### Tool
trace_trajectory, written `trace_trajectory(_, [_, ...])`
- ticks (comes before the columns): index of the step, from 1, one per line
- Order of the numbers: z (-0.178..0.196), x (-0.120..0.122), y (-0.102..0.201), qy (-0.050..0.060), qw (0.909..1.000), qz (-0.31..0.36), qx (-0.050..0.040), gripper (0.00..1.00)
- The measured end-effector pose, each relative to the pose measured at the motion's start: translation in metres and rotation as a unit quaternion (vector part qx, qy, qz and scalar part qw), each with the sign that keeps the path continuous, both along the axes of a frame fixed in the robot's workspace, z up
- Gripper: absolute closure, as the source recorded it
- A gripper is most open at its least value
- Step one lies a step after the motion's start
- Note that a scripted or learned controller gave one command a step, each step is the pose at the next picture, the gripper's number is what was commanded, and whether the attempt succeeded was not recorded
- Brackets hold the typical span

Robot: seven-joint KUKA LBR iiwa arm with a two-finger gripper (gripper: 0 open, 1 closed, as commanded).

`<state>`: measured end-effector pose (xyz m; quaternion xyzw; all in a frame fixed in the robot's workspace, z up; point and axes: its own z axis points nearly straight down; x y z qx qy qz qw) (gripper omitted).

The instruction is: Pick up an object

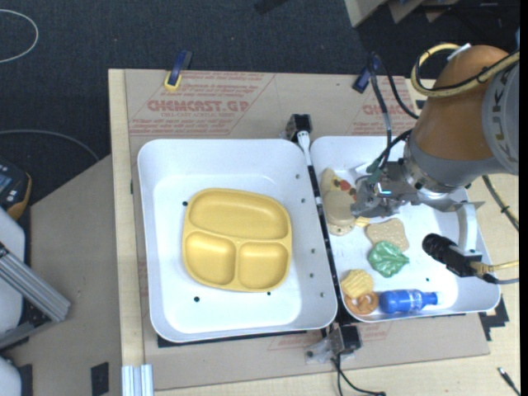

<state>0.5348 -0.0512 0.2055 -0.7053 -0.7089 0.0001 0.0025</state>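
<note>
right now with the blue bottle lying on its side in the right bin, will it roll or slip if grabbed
Likely to roll: the blue bottle lies on its side and looks round, so a sideways nudge could send it against the front wall of the right bin. Its smooth body may slip in a pinch. It looks like rigid plastic, so probably light.

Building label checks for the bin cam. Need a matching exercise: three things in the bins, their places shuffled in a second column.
Things:
1. yellow three-compartment plastic tray
2. blue plastic bottle
3. green crumpled leaf-like toy

Places:
A. on its side by the right bin's lower edge in the view
B. mid right bin, just below a tan cracker-like piece
C. centre of the left bin

Pairs: 1-C, 2-A, 3-B
</note>
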Motion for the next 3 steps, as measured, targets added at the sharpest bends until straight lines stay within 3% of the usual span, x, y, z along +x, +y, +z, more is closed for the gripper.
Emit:
trace_trajectory(1, [0.004, -0.006, 0.051, 0.000, 1.0000, 0.001, -0.0001, 1.00])
trace_trajectory(2, [0.027, -0.023, 0.074, -0.002, 1.0000, -0.001, -0.0011, 1.00])
trace_trajectory(3, [0.029, -0.020, 0.078, -0.002, 1.0000, -0.002, -0.0016, 1.00])
